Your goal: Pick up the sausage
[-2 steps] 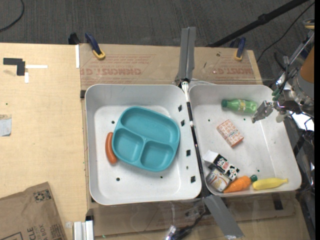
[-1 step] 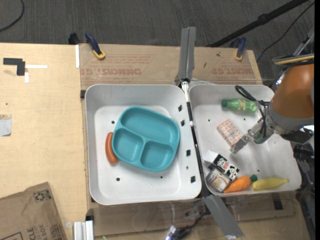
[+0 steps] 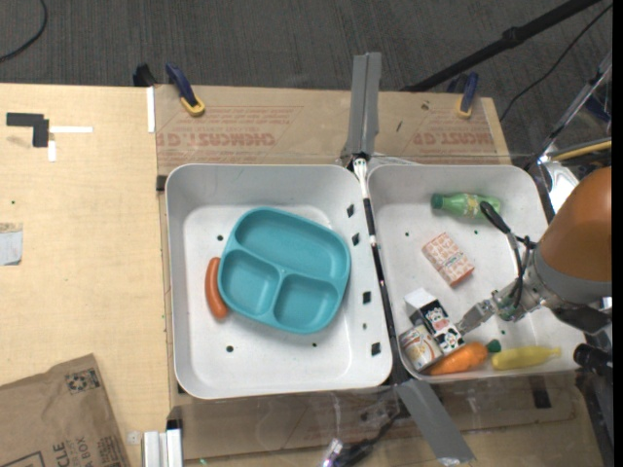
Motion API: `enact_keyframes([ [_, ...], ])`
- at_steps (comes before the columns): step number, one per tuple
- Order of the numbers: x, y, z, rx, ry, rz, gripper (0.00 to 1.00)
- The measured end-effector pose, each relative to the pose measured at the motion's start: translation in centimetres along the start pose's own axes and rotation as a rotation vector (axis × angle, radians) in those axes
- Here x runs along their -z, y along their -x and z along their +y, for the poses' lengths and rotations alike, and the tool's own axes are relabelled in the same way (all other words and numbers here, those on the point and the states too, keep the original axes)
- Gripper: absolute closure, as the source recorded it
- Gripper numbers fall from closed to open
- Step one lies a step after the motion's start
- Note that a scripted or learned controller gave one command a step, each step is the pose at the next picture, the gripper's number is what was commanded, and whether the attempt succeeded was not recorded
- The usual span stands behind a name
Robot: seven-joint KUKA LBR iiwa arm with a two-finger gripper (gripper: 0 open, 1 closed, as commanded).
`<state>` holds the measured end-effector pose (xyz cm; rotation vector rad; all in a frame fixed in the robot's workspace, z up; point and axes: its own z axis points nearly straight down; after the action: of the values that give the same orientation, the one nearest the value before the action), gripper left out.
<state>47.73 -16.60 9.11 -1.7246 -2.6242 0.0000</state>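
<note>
Sausage (image 3: 214,289) lying in the left bin (image 3: 185,348), touching the teal plate (image 3: 284,270), far off to the left of the gripper (image 3: 479,312). Not picked up yet. Gripper low in the right bin (image 3: 531,188), near the little box (image 3: 432,318), can (image 3: 419,347) and carrot (image 3: 459,359). Open or shut? Cannot tell. Still all to do: reach across, grab, lift.

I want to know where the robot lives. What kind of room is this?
Probably a robot test lab: two white bins of toy food sit on a cardboard-topped bench held by clamps, and a robot arm reaches in.
</note>
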Motion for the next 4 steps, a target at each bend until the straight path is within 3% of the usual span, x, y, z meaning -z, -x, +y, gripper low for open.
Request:
enact_keyframes([
  [1,0.0,-5.5,2.4,-0.317,0.0,-0.003,0.0],
  [2,0.0,-2.9,5.9,-0.648,-0.002,-0.002,0.0],
  [3,-0.1,-1.9,0.9,-1.347,-0.007,-0.001,0.0],
  [4,-0.1,-2.7,10.3,-1.37,-0.004,-0.003,0.0],
])
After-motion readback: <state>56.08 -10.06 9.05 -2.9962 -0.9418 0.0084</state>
